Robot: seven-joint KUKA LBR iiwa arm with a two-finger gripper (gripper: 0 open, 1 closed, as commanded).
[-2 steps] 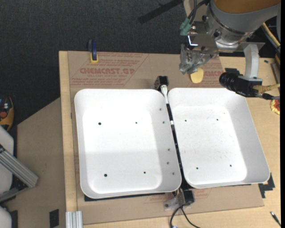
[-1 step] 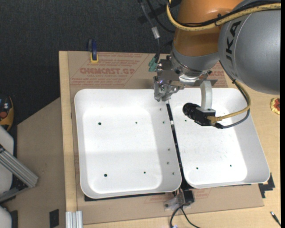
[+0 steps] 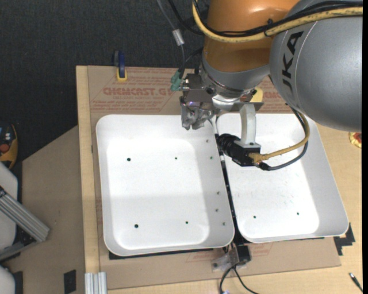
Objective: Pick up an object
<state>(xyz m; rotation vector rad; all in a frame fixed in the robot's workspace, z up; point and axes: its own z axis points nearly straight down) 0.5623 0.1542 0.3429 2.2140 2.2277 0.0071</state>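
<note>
**A:** We're looking down on 2 white bins side by side, and the KUKA arm [image 3: 322, 57] sweeps in from the upper right of the frame, with the orange band [image 3: 241, 17] up at the top edge.

**B:** And the gripper [image 3: 194, 118] sits upper centre, right over the far rim of the left bin [image 3: 109, 172], close to the seam where it meets the right bin [image 3: 287, 201].

**A:** Open or closed?

**B:** I cannot tell. The tool is a small grey tangle from this angle, and whether it is apart, together or clamped on anything is not readable. I see nothing I could call a held item.

**A:** So where's the object it's meant to pick?

**B:** I can't place it either. The left bin's floor reads plain white with 4 dark dots [image 3: 129, 159]. The visible part of the right bin looks the same, with a black connector and cable [image 3: 238, 152] hanging over its upper left corner. The arm hides that bin's far end, so anything there is out of sight.

**A:** Your call on progress?

**B:** Early, I'd say. No grasp is confirmed and nothing is lifted clear. The whole pick is left to do: find a target, come down on it, close, and raise it.

**A:** And the brown board [image 3: 86, 115] under the bins, with the blue clamp [image 3: 119, 64] at upper left?

**B:** Just fixtures.
</note>
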